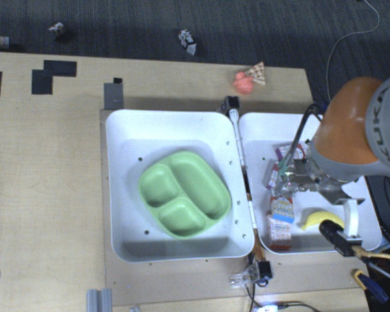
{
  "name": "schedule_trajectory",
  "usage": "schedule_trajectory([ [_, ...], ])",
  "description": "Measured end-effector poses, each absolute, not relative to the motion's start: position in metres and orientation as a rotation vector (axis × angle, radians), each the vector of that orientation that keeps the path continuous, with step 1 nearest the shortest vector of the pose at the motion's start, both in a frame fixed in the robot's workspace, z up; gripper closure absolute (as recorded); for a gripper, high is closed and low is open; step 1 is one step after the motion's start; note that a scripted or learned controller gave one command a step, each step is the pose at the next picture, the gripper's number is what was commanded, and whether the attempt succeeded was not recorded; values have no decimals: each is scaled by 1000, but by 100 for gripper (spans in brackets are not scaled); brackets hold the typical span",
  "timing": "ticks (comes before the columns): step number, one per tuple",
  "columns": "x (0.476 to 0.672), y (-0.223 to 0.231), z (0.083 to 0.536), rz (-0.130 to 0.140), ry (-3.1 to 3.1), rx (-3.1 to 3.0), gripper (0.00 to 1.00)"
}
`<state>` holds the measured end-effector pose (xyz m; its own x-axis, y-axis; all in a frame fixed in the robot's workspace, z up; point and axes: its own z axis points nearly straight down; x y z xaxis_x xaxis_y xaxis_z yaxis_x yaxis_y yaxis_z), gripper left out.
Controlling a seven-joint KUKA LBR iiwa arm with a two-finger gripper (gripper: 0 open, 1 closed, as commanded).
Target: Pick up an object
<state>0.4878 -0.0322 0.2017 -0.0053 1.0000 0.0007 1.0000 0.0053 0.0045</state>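
A: Green divided tray (185, 192) lies in the left bin (127, 135). Gripper (285, 182) is low in the right bin (260, 130), above a small bottle (281, 221); jaw opening: cannot tell.

B: Descend squarely onto the bottle. Banana (320, 220) lies just beside; near wall and centre divider leave little room.
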Motion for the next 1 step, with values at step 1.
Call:
schedule_trajectory([
  [1, 488, -32, 201, 5, 2225, 2214, 0],
])
